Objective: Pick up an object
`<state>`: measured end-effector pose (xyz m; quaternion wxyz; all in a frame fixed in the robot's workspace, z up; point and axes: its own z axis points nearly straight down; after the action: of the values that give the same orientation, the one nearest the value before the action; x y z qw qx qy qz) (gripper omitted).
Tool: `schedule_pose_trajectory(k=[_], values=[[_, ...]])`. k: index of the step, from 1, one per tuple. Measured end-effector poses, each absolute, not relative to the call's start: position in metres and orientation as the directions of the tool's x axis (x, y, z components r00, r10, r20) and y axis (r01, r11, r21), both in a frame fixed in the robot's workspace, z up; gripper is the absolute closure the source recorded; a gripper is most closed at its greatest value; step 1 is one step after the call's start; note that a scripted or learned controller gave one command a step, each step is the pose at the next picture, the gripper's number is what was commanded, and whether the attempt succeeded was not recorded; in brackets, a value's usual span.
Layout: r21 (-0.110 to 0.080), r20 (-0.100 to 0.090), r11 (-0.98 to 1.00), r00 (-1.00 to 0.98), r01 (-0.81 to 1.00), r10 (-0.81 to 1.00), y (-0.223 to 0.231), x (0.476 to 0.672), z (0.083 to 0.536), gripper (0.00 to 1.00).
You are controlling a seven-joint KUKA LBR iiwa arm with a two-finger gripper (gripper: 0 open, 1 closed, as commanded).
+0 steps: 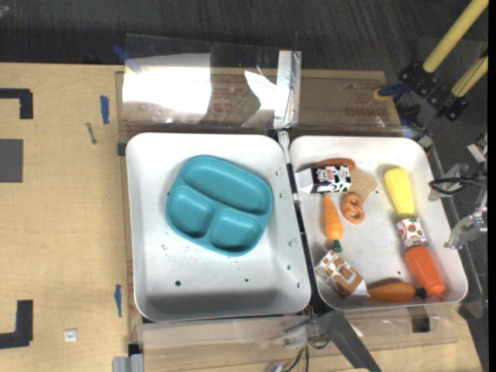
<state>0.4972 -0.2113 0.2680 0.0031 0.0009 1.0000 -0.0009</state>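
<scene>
Several toy foods lie in the white bin [364, 140] right of the teal tray [219, 204]: a carrot [332, 219] nearest it, a yellow bottle [399, 191] and an orange bottle [425, 268] farther right. Beyond them sits the gripper [470, 228]; I cannot tell how its jaws stand.

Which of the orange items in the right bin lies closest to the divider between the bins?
The toy carrot, pointing along the divider; the orange bottle and the orange piece sit nearer the bin's right and bottom edges.

Tray [219, 203] in left bin [147, 208], toys [333, 220] in right
</scene>
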Motion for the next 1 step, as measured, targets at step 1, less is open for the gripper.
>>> schedule_pose_trajectory(k=[1], values=[[-0.003,-0.007,0.995,-0.995,-0.099,-0.099,-0.2235,0.4814,0.1095,0.0]])
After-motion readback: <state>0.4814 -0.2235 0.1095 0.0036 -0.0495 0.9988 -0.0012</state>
